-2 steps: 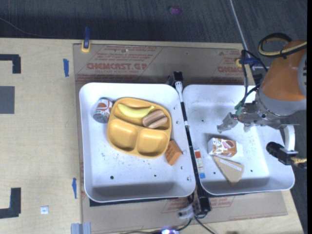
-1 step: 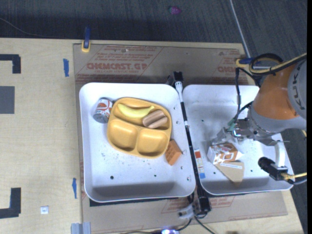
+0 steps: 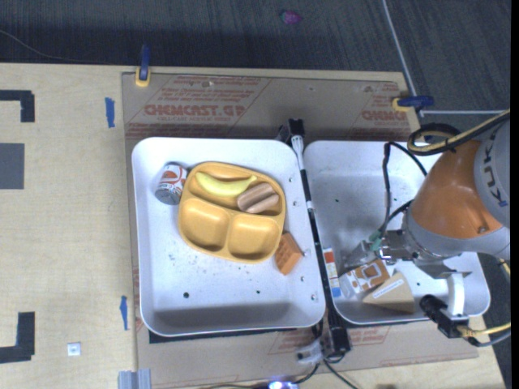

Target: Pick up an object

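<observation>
Gripper low in right bin; jaw gap impossible to tell. Just below jaws: small printed carton, glossy white and orange, boxy, touching tan cardboard wedge.

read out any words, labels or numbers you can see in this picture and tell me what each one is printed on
"CHEMCAST GP": red print on the brown protective sheet beneath the bins, upside down from this view; the last letters are uncertain.
More red print on that sheet near its far right corner: too small to read.
"KU": dark letters on the grey arm, cut off at the frame edge.
Small can label: too blurred to read.
Printed box in the right bin: unreadable.
</observation>
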Available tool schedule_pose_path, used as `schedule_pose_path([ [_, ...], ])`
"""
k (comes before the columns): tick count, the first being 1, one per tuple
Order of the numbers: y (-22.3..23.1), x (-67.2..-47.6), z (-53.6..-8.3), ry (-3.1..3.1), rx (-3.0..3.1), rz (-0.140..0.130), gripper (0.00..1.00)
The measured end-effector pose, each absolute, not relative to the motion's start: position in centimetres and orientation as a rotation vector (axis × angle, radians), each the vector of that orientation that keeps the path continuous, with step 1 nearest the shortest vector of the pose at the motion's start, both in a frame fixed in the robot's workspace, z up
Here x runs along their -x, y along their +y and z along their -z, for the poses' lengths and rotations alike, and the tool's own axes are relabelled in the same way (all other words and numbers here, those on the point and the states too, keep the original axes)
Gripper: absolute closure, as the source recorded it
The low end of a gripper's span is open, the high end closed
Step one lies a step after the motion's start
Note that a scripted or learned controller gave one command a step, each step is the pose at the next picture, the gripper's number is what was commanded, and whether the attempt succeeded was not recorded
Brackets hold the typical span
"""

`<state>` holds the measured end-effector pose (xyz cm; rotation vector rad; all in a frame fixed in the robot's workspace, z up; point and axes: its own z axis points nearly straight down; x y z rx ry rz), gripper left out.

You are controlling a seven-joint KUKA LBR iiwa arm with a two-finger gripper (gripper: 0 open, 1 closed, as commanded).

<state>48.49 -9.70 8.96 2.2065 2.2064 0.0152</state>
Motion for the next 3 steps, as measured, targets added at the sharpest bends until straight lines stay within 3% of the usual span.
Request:
schedule_pose_path([
  [1,-9.6,-48.5,-9.0,2.204,-2.207,-0.014,0.0],
  [2,-9.9,-48.7,-10.1,2.192,-2.203,-0.014,1.0],
  [3,-9.9,-48.6,-10.1,2.192,-2.203,-0.014,0.0],
])
